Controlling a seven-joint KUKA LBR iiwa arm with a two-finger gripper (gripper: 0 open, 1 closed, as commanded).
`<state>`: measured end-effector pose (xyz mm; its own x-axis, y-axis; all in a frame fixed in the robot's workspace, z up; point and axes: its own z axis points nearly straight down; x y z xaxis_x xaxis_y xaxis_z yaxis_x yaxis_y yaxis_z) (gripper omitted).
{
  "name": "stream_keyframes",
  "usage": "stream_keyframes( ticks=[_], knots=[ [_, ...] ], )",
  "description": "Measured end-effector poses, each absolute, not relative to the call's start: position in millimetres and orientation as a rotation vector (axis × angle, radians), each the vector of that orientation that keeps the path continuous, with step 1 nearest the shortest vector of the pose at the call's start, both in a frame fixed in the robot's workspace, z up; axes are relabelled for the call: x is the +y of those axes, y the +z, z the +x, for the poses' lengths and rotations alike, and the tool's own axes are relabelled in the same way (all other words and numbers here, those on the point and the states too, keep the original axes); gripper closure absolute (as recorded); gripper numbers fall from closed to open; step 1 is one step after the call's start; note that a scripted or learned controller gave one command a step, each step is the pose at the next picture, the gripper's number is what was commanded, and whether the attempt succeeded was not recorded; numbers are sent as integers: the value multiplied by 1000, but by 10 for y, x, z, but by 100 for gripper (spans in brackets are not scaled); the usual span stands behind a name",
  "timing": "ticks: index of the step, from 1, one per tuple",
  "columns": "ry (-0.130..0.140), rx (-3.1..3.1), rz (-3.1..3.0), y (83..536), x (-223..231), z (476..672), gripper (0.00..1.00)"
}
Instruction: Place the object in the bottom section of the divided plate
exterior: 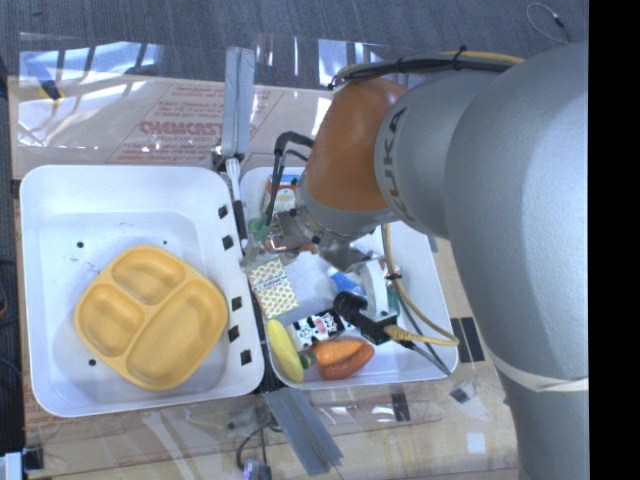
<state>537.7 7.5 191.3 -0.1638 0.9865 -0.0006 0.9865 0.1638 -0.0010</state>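
From above, the arm (440,148) reaches into the right bin (425,353), its bulk covering the gripper — so what it grips, if anything, I cannot tell. The yellow divided plate (150,316) waits bare in the left bin (60,208), while a banana (284,351), a carrot (342,358) and a patterned packet (272,286) lie in the right bin, likely candidates for picking.

You look down from one fixed camera above the counter (90,438), at a slant, near enough that both white bins nearly span the view. The left bin (60,198) shows whole; the arm (480,168), entering from its right, covers much of the right bin (430,358).
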Motion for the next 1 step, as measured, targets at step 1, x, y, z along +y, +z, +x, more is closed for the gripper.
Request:
stream_keyframes(
  ticks=[1],
  knots=[
    [2,-2574,-1799,2858,547,5714,100]
  ],
)
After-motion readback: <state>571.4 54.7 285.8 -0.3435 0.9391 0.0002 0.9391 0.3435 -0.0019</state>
